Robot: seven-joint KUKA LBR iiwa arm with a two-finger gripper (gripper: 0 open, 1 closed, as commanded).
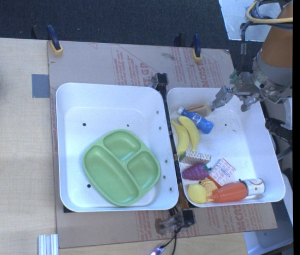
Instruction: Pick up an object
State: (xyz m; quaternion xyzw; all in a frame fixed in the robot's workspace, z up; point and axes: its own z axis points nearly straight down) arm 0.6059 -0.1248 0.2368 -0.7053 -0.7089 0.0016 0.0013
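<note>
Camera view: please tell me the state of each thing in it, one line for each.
Hand: open, holding nothing, above the right bin's far end.
Green plate: lying flat in the left bin.
Blue bottle: lying on its side in the right bin.
Bananas: lying flat beside the bottle.
Orange carrot: lying at the near wall.

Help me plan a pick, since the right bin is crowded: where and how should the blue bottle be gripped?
Grip the blue bottle across its body, coming straight down. It lies on its side, partly over the bananas, with open bin floor on its right. Closing across its narrow width looks safest; the end effector is already nearby.
</note>
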